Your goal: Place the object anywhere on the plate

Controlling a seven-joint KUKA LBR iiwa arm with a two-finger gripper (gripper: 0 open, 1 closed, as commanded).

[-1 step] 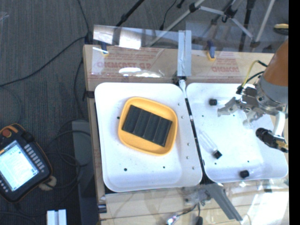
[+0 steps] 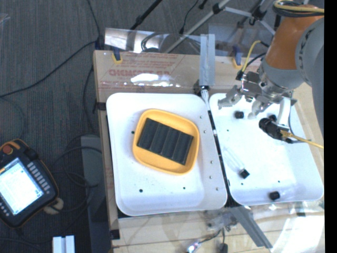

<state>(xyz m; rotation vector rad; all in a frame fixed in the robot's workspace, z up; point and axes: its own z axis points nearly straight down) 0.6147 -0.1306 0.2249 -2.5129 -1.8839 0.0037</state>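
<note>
A yellow plate (image 2: 141,156) lies in the left white bin (image 2: 158,199). A dark grey ribbed block (image 2: 165,138) rests flat on the plate, covering most of its middle. My gripper (image 2: 243,105) hangs over the far end of the right bin (image 2: 295,178), well to the right of the plate. It is open, its two silver fingers (image 2: 228,100) spread apart with nothing between them. A small black piece (image 2: 238,114) lies on the bin floor just below the fingertips.
Two more small black bits (image 2: 244,173) (image 2: 274,195) lie in the right bin. A black connector with a yellow cable (image 2: 269,125) hangs beside the gripper. Cardboard (image 2: 147,70) and a metal post (image 2: 207,57) stand behind the bins. A teach pendant (image 2: 21,183) lies at the left.
</note>
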